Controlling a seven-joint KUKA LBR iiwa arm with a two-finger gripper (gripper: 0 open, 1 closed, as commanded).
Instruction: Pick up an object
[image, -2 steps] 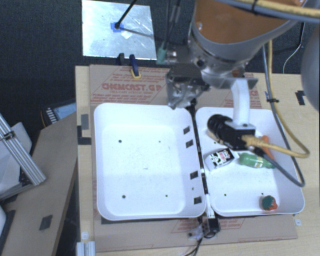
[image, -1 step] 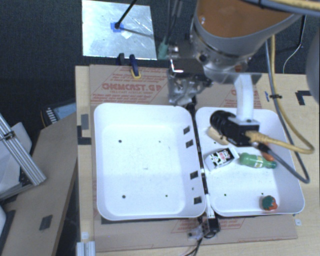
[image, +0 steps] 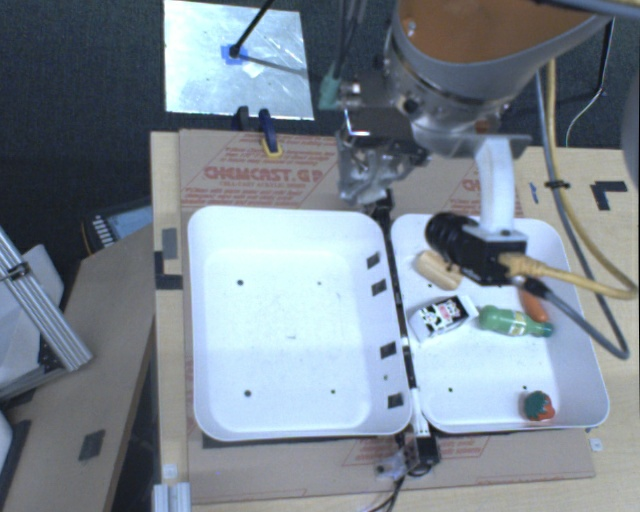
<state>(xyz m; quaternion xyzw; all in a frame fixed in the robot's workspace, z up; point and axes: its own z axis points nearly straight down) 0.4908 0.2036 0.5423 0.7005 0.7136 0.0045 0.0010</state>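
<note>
Green bottle (image: 510, 321), tan peg (image: 437, 268) and box (image: 441, 316) in middle of right bin (image: 480, 385), ball (image: 539, 405) at its near right corner. Over its far left corner, gripper (image: 368, 190), state impossible to tell. Likely to strike rim descending there, missing everything.

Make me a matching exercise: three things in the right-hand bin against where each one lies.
Things:
1. green bottle
2. black-and-white packet
3. red-and-green ball

Places:
A. near the front right corner of the right-hand bin
B. beside the wall shared with the left-hand bin
C. mid-bin, lying on its side

Pairs: 1-C, 2-B, 3-A.
</note>
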